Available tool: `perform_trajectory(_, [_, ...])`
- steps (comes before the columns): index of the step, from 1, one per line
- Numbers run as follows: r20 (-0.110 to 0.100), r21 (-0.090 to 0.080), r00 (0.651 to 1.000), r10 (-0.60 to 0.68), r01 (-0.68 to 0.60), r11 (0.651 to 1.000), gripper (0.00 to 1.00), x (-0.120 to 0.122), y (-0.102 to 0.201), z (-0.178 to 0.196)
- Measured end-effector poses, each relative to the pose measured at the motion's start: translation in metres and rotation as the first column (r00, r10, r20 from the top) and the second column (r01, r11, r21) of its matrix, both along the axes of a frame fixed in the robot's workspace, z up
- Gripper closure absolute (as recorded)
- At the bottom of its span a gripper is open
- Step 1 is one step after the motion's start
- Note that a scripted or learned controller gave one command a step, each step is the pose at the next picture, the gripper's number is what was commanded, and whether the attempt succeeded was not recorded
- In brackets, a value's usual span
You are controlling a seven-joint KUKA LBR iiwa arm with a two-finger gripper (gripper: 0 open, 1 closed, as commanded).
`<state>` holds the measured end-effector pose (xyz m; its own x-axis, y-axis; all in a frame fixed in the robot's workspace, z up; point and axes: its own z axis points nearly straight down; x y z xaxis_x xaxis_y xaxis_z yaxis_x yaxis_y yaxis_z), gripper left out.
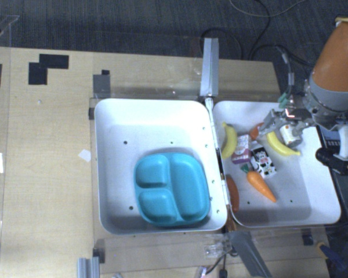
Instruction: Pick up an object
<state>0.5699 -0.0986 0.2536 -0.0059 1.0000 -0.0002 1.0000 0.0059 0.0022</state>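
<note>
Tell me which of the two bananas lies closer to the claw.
The banana on the right, just under the claw. The other banana lies against the divider between the bins, farther left.

The end effector (287,126) hangs over the far part of the right bin (313,210), just above a yellow banana (282,146). Nearer the camera from it lie a small printed box (263,161) and a carrot (261,187). To its left lies a second banana (228,141); farther left, a blue divided tray (171,188) sits in the left bin (113,149).
</note>
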Motion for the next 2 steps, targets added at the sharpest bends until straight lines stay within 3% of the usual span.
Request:
perform_trajectory(1, [-0.001,0.0,0.999,-0.053,0.053,0.999,0.0,-0.004,-0.013,-0.071])
perform_trajectory(2, [0.003,0.001,0.999,-0.051,0.051,0.999,1.0,-0.002,-0.012,-0.06])
